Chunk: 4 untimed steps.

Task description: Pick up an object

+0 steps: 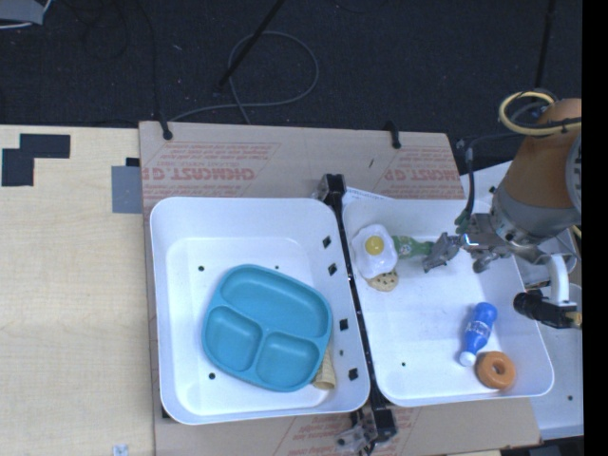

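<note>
- The grey two-finger gripper is hanging over the upper part of the shallow white plastic right bin, reaching in from the right; honestly can't tell if it's gripping anything or not, too dark and cluttered there.
- Right beside the gripper, towards the divider between the bins, a soft-looking green item is lying flat, and whether they're touching is anyone's guess.
- Just past the green thing, a toy fried egg, glossy white with a round yellow yolk, is sitting close to the divider.
- A small tan cookie-shaped piece with dark specks is touching the egg's lower edge.
- Well below the gripper, a small blue plastic bottle with a white cap is lying on its side, long axis running diagonally, cap end pointing down-left away from the gripper.
- A round orange-brown donut with a hole is sitting just beside the bottle's cap end.
- Far from the gripper, the shallow white left bin is holding a smooth light-blue sectioned plastic plate, three compartments, tilted a bit, with a tan waffle-cone-looking bit peeking out at its lower right corner.
</note>
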{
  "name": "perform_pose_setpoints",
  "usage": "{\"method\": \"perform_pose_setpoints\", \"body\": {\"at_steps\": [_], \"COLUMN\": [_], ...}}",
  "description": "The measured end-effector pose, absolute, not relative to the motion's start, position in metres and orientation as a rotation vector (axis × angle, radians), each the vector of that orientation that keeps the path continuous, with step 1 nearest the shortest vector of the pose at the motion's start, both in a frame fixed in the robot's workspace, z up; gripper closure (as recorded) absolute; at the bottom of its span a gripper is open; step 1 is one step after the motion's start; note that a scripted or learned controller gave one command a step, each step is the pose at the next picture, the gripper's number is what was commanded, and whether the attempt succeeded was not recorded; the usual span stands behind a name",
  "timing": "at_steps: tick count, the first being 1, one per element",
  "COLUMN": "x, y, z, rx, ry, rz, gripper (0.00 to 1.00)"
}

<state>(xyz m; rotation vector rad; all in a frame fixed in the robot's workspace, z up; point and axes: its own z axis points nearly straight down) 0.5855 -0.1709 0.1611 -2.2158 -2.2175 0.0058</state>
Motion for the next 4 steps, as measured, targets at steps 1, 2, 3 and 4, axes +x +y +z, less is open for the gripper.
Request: {"method": "perform_pose_setpoints", "body": {"at_steps": [1, 2, 3, 4], "x": [0.574, 0.574, 0.574, 0.581], "y": [-0.166, -0.165, -0.166, -0.175], "z": [0.108, 0.086, 0.098, 0.154], "rx": [-2.216, -2.219, -2.223, -2.225], "ry": [-2.216, -2.217, -2.214, -2.221], "rz": [0.007, 0.004, 0.004, -0.001], "gripper": [0.00, 0.00, 1.00, 1.00]}}
